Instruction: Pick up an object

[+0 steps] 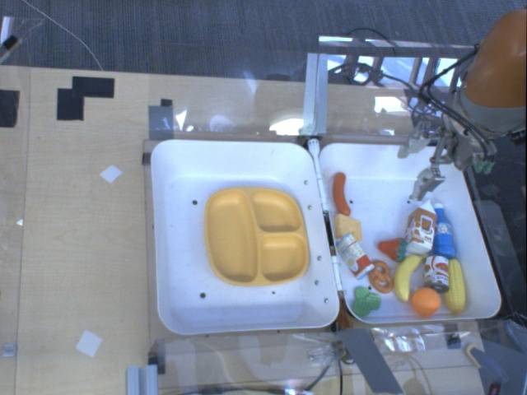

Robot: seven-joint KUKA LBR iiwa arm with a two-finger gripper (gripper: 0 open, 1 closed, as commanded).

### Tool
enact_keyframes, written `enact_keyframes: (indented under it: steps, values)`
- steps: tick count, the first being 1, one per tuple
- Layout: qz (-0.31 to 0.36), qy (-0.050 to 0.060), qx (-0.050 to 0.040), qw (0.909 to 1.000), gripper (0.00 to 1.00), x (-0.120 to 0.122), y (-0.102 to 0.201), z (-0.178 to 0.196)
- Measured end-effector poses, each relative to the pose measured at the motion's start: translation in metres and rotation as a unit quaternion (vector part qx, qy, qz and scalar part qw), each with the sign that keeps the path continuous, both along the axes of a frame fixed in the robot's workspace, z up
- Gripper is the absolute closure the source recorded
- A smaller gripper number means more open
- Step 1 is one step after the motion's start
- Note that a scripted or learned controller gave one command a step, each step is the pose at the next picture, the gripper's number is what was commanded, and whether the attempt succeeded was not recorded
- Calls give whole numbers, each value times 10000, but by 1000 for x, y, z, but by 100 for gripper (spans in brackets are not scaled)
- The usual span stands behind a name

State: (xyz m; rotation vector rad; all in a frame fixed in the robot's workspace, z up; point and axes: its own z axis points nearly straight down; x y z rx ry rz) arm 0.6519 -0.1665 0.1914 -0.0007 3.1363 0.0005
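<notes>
Right bin (370,161) toys (422,229) lie just below jaws.

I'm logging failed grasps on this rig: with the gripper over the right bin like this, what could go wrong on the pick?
1. The toys are packed tight at the right bin's near end: banana, orange, corn and bottles touch, so the fingers may wedge or nudge neighbours.
2. The gripper hangs just above the carton and blue bottle, and could strike between them.
3. The sausage lies near the bin wall, leaving little finger room.
</notes>
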Motion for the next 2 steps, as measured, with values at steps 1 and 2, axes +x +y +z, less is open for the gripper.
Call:
enact_keyframes:
  steps: [1, 2]
  values:
    - [-2199, 5, 12, 9755, 0, -40, 23, -85]
    - [-4028, -10, 14, 9153, 0, -74, -20, -79]
